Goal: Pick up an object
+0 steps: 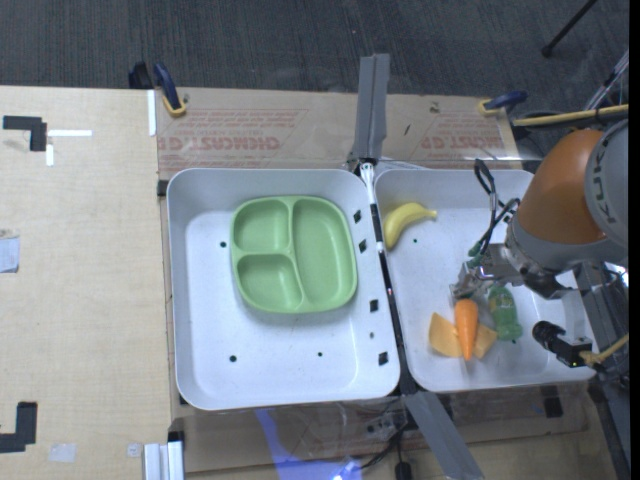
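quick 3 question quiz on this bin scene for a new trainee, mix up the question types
1. True or false: the green divided plate lies in the same bin as the banana.
2. Which item lies nearest the claw?
A. the banana
B. the carrot
C. the green divided plate
3. Fill in: the banana lies near the right bin's far ______ corner, as the camera sees it.

Key
1. False. The plate lies in the left bin; the banana lies in the right bin.
2. B. The carrot lies just below the claw, on an orange wedge-shaped piece, beside a green item.
3. left
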Robot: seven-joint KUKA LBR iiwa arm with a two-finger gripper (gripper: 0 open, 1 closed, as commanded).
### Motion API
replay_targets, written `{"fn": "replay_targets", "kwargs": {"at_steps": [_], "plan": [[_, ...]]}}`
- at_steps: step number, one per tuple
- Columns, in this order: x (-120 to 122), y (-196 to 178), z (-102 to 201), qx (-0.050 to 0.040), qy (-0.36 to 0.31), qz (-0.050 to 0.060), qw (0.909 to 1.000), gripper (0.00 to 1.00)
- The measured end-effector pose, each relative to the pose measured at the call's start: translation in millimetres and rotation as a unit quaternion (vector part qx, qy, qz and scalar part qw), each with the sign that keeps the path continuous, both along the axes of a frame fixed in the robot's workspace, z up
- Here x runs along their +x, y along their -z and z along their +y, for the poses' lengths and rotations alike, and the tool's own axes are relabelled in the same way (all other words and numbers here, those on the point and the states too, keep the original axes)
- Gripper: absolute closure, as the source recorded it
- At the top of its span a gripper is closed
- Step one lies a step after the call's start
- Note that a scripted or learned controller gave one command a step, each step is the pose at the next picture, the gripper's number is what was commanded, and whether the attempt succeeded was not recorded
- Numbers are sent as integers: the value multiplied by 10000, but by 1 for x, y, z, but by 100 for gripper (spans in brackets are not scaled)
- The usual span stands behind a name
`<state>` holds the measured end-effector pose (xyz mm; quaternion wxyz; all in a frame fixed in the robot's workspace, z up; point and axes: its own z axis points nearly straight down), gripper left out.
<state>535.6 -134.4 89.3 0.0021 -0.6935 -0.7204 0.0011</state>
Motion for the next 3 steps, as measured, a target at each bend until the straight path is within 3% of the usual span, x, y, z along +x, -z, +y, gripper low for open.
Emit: {"fn": "replay_targets", "kwargs": {"at_steps": [1,2,3], "plan": [[0,0,0,-2,2,-2,10000,0],[-59,0,26,2,-885,-3,9961,0],[-59,-7,24,5,-860,6,9963,100]]}}
